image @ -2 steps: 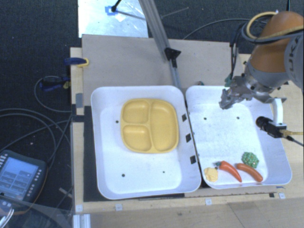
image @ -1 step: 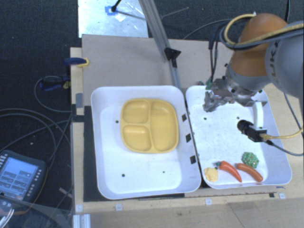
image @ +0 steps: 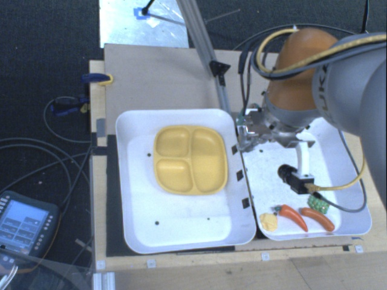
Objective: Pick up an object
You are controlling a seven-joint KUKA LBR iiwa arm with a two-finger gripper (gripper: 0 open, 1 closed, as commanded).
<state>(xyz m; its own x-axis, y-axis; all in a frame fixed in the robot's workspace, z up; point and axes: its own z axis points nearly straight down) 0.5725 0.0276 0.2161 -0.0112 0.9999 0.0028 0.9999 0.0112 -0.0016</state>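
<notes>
Pincer (image: 245,135) over R bin's (image: 358,222) far-left corner; can't tell its grip state.
I see toy carrot (image: 292,216) & sausage (image: 317,219) well apart from it, near edge; yellow divided plate (image: 190,160) in L bin (image: 130,186).

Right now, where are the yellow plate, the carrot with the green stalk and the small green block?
yellow plate (image: 189,157): camera view, where its dividing ridges meet.
carrot (image: 294,217): camera view, middle of its orange body.
green block (image: 319,205): camera view, its top face.
</notes>
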